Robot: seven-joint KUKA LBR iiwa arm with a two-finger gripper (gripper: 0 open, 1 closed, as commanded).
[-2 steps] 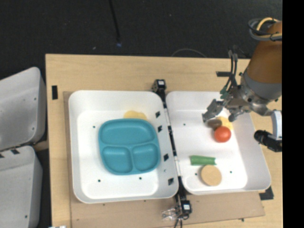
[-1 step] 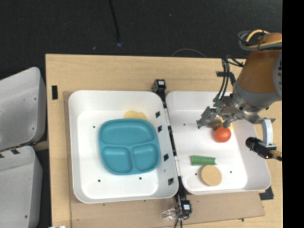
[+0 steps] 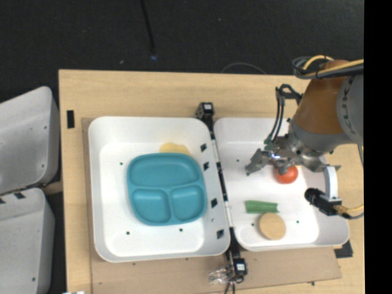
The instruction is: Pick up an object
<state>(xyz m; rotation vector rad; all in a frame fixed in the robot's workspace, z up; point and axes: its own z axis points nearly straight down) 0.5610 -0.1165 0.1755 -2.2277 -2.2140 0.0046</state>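
Observation:
My gripper [image 3: 269, 163] hangs low over the back half of the right bin [image 3: 242, 136], on the grey arm with its orange band [image 3: 321, 103]. A small red round object [image 3: 286, 174] lies right beside the gripper's lower right side, partly covered by it; whether they touch I cannot tell. A green oblong piece [image 3: 261, 206] lies nearer the front of the same bin. Just in front of that sits a tan round disc [image 3: 272, 226].
The left bin [image 3: 104, 164] holds a blue divided plate [image 3: 165, 187] with a yellow item [image 3: 174, 147] peeking out behind it. A black-and-white part with cable [image 3: 324, 201] hangs over the right bin's right rim. Clips [image 3: 204, 110] sit between the bins.

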